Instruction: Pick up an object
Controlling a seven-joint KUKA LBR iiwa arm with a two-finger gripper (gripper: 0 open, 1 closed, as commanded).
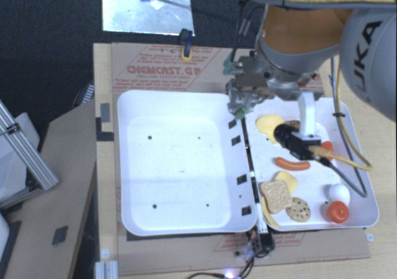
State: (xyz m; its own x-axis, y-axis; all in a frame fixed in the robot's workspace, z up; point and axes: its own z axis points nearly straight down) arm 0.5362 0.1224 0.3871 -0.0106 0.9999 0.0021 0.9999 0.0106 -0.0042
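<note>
The right bin holds several toy foods: a yellow piece, a red sausage, a square cracker, a chocolate-chip cookie, a red tomato and a white egg. The grey and orange arm hangs over the back of this bin. Its gripper sits low at the divider between the two bins, near the back, just left of the yellow piece. I see nothing held in it.
The left bin lies to the gripper's left. A black fitting with a yellow cable and a white upright part hang over the right bin's middle. Both bins rest on a cardboard sheet.
</note>
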